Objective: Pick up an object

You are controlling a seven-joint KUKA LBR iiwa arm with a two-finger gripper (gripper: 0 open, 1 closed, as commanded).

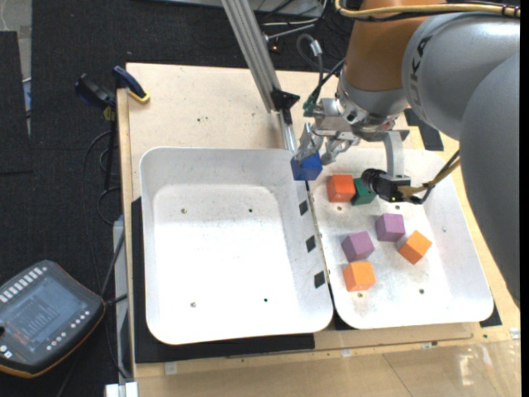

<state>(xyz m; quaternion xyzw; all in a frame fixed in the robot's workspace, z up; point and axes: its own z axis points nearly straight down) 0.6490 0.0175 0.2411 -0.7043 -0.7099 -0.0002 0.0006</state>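
**Blue cube held over the seam between the bins**

Over the far end of the divide between the two bins, toward the counter's back edge, the gripper [316,150] has a blue cube [307,167] pinched between its fingertips. The fingers are closed down to the cube's width, and the cube seems to hang below them, clear of the bin floor as far as this slanted view shows.

The hold looks shallow: only the cube's top portion sits between the tips, so it could slip out or twist if the arm moves sharply. Falling from here, it would land on the ridge where the left bin [157,168] meets the right bin [463,292], and might bounce either way or wedge at the seam.

Just beside the gripper, in the right bin, an orange cube [340,188] touches a green block [362,192]; any downward drift could knock them. Nearer the counter's front edge lie two purple cubes [390,226] [357,245] and two more orange cubes [414,246] [359,275], well clear.
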